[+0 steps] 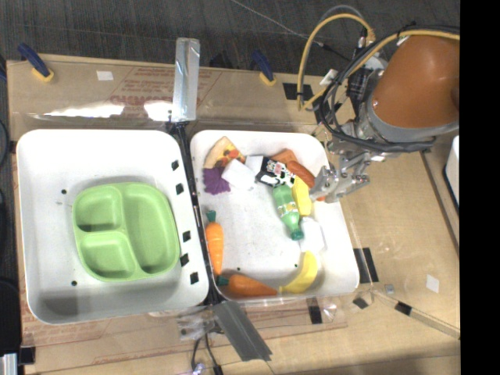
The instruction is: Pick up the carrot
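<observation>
At the far left of the frame the left bin point(31, 209) sits on the counter point(406, 248), and inside it lies a green divided plate point(125, 230) with three compartments, nothing in them. Blue clamps point(35, 62) show along the upper edge of the cardboard sheet under the bins. Between the two bins, at the top, a silver metal bracket point(186, 80) stands upright. The right bin point(250, 233) holds a scatter of toy foods. The carrot point(213, 241) lies along this bin's left wall, lower left of the bin, orange with a small green top pointing toward the upper part of the frame; nothing is touching it from above. Just below it, along the bottom wall, lies a second orange piece point(248, 286), and next to that a banana point(307, 273) curves up the lower right corner. In the bin's upper left are a pizza-like slice point(222, 151) and a purple item point(212, 180), with a white card point(238, 175) beside them. Further right a black-and-white piece point(273, 173) sits near a green bottle point(286, 213) and a yellow piece point(301, 198). At the right, the arm's orange band point(414, 80) fills the upper corner, and the end effector point(337, 184) hangs over the right bin's upper right edge, well apart from the carrot; whether it is spread or pressed together I cannot tell.
</observation>
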Available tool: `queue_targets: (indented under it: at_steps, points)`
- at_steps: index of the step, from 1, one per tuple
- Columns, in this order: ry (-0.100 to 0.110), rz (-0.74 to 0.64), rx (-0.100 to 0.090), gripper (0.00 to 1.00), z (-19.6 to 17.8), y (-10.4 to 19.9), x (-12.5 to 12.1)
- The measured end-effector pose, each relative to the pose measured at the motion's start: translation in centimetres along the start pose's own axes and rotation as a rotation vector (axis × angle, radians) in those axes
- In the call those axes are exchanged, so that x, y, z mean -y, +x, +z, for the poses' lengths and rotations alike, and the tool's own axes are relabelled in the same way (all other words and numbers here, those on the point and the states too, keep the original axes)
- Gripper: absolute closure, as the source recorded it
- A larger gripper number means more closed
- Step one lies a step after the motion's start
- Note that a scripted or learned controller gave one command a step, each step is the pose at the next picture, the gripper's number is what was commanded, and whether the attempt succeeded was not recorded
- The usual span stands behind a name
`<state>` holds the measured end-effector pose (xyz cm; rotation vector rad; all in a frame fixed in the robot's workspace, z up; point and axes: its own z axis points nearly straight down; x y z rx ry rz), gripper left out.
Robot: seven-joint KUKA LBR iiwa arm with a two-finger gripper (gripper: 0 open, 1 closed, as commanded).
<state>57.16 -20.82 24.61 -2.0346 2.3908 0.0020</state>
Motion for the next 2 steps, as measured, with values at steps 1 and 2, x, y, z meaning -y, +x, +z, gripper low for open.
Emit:
queue_targets:
  at_steps: [1, 2]
  points:
    - [0.005, -0.291, -0.003, 1.0, -11.1, -0.5, 3.2]
    - [-0.007, -0.663, 0.003, 1.0, -3.6, -0.8, 0.9]
